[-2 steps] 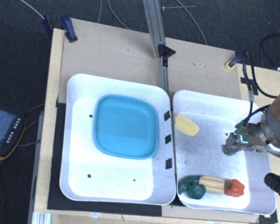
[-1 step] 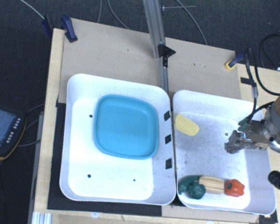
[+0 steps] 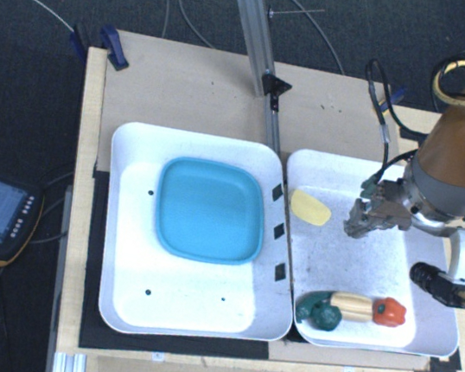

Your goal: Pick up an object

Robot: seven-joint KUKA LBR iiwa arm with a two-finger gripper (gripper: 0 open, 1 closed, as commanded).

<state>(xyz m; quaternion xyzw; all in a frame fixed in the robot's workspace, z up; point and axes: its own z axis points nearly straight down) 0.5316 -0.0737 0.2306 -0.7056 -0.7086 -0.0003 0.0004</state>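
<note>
Worktop (image 3: 195, 87): pale, matte board, flat, with two shallow white bins set side by side on it, touching along their inner edges. Both bins are smooth moulded plastic with rounded corners and low walls.

Left bin (image 3: 115, 293): holds one blue plate (image 3: 211, 211), square with soft rounded corners and a raised rim, glossy, lying flat toward the far side of the bin. A few small dark specks on the bin floor near it.

Right bin (image 3: 340, 167): floor looks finely speckled grey. Contents:
- yellow piece (image 3: 309, 208), flat, rounded wedge shape, pale and matte, at the far-left part of the bin, close to the dividing wall.
- green object (image 3: 319, 312), dark, lumpy, rounded, at the near wall.
- tan cylinder (image 3: 352, 306), smooth, lying on its side, touching the green object on its right.
- red object (image 3: 388, 311), glossy, rounded, with a small green top, at the right end of the tan cylinder.
These three lie in a row along the near wall.

Arm (image 3: 464, 130): orange band and grey wrist, entering from the right over the right bin. The hand (image 3: 367, 221) is dark metal, pointing down over the far-middle of the bin floor, just right of the yellow piece and apart from it. Cannot tell whether it is spread or pressed together; nothing is seen pinched in it.

A slanted metal rail (image 3: 258, 27) crosses the far worktop.
</note>
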